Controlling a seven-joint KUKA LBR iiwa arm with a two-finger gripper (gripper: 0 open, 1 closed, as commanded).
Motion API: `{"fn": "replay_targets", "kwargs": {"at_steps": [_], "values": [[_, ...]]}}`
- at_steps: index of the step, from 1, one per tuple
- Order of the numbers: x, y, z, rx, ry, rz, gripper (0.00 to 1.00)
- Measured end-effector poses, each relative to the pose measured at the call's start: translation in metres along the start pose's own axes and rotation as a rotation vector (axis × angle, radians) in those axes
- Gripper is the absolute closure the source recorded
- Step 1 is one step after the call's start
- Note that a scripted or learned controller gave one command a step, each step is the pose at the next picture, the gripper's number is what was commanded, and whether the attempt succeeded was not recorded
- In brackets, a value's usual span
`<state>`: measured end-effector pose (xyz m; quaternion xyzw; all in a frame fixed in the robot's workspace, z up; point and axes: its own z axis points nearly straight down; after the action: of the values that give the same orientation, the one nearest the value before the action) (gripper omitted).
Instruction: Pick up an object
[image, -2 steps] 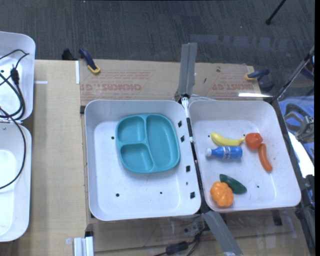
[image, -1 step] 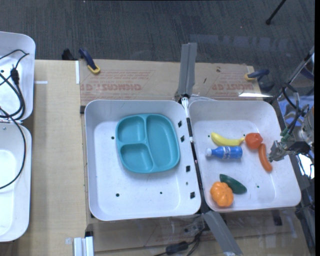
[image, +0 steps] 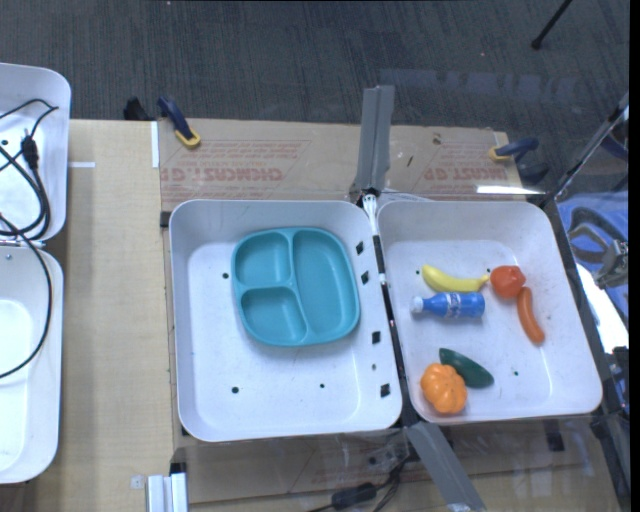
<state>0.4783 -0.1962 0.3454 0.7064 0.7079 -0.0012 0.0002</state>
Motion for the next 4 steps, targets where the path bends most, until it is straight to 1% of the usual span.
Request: {"fn": "replay_targets", "kwargs": {"at_steps": [1, 2, 3, 4], "values": [[0.032, 0.000, 0.092, 0.003, 0.002, 0.000, 1.00], [0.002, 0.006, -0.002, 0.000, 0.000, 0.000, 1.00], [0.019, 0.000, 0.103, 0.002, 0.002, 0.003, 1.00], [0.078, 0.001, 0.051, 0.000, 0.001, 0.000, 1.00]]}}
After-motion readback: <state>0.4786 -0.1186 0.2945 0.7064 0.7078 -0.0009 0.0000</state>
